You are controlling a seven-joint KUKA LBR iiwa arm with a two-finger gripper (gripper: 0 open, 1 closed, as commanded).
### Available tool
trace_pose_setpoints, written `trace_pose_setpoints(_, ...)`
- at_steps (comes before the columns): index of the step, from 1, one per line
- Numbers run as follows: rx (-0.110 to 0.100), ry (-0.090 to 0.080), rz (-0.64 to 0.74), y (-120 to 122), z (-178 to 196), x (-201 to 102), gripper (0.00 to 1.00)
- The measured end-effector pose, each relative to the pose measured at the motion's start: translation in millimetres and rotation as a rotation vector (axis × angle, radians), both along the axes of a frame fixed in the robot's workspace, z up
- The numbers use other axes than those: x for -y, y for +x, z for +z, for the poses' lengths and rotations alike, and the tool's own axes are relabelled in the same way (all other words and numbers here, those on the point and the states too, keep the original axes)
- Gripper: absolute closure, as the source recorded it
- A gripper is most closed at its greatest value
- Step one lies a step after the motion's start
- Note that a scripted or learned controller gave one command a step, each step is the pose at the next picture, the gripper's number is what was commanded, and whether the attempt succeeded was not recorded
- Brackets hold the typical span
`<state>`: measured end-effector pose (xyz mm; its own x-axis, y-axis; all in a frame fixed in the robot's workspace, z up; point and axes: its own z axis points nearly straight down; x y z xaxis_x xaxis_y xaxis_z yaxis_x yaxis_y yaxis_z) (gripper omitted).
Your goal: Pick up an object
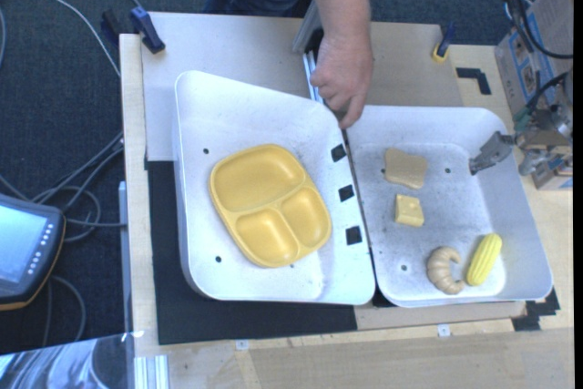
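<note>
the hand (485, 156) hovers at the right bin's (519, 223) far edge (fingers' state unclear).

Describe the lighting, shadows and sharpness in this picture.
Camera view: even, soft light, with no harsh glare on the white bins; the yellow divided tray has a mild sheen; the person's hand casts a faint shadow; the toy corn and croissant are sharp; the gripper is small and slightly soft.

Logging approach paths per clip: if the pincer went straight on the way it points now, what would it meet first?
The pincer points left and slightly down-frame over the right bin. The first thing in that line looks like the tan block, though its height above the bin is unclear.
</note>
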<state>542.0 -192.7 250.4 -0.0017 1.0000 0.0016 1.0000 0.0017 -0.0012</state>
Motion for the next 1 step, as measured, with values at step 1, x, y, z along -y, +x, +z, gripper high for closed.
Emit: trace_pose_setpoints(1,0.000,0.000,0.000,0.1,0.0,0.0,0.00)
